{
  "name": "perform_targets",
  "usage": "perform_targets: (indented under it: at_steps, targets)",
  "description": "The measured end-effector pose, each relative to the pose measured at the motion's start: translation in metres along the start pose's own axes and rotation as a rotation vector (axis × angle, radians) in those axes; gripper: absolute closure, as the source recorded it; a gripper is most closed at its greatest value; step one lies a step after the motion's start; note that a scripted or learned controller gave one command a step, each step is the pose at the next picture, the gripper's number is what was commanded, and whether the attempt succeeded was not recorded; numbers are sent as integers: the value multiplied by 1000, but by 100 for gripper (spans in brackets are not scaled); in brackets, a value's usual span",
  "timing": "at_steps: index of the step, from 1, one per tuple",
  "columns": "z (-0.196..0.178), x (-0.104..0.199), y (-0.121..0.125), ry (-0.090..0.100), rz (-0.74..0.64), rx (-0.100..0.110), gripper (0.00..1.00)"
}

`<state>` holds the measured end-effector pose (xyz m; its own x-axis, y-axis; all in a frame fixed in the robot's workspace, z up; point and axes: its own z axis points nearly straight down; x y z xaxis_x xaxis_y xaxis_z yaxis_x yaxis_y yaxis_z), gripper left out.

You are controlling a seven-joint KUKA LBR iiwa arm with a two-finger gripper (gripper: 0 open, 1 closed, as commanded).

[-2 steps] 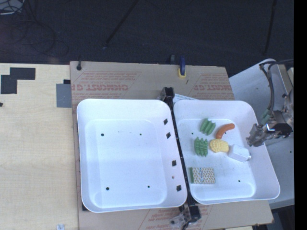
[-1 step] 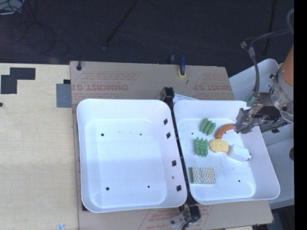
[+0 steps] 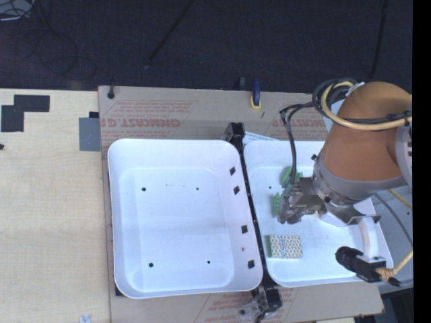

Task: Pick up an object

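The gripper (image 3: 291, 204) is down in the right bin (image 3: 323, 264), reaching for a green object (image 3: 277, 200); whether its claw is apart or together, I cannot tell. Next, judging so: close, lift.

A green object (image 3: 282, 192), partly hidden and hard to make out, lies in the right bin (image 3: 316, 268). Nearer the front lies a flat patterned green-and-white packet (image 3: 285, 246), apart from it.
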<state>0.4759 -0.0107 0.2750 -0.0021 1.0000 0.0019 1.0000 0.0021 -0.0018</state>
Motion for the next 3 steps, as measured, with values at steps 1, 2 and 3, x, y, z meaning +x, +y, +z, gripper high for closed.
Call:
perform_targets:
  at_steps: [1, 2, 3]
  targets:
    - [-41, 5, 25, -2, 0, -1, 100]
    - [-29, 4, 4, -2, 5, 3, 100]
    - [-72, -10, 35, -3, 1, -1, 100]
